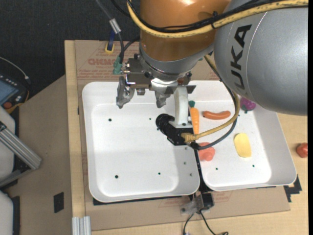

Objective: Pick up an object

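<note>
The pincer [142, 98] hangs open and empty over the left bin's [98, 131] far edge. The nearest object, a carrot [194, 120], lies to its right in the right bin [264, 173], long axis running near-to-far.

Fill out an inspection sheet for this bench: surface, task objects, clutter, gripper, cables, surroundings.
Surface: two white bins, left bin and right bin, side by side on brown cardboard.
Task objects: carrot, sausage, yellow piece and red piece in the right bin.
Clutter: orange item on the cardboard outside the right bin.
Gripper: gripper open over the left bin's far edge, nothing between its fingers.
Cables: yellow cable looping down over the bins' divide.
Surroundings: dark floor.
</note>
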Action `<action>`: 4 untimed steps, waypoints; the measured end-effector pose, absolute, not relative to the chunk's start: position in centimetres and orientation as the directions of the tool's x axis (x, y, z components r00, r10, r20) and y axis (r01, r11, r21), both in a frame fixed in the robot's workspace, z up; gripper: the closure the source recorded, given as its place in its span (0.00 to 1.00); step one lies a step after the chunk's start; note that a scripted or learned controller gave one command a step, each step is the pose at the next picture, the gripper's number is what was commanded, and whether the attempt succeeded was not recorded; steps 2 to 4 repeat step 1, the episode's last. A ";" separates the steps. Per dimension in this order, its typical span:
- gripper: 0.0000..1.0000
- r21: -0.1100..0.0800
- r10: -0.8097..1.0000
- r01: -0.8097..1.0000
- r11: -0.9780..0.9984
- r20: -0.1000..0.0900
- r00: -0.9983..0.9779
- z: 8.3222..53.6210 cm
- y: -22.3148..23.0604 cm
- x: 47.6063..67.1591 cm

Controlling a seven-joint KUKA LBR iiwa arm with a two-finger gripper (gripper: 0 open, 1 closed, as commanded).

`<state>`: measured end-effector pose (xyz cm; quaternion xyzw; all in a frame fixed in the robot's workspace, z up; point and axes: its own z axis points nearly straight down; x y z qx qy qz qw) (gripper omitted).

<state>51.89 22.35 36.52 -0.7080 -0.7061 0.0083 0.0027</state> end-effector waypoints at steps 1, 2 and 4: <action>0.00 0.018 1.000 1.000 0.003 0.010 -0.003 53.6 22.5 48.2; 0.00 0.018 1.000 1.000 0.003 0.010 -0.003 53.6 22.5 48.2; 0.00 0.018 1.000 1.000 0.003 0.010 -0.003 53.6 22.5 48.2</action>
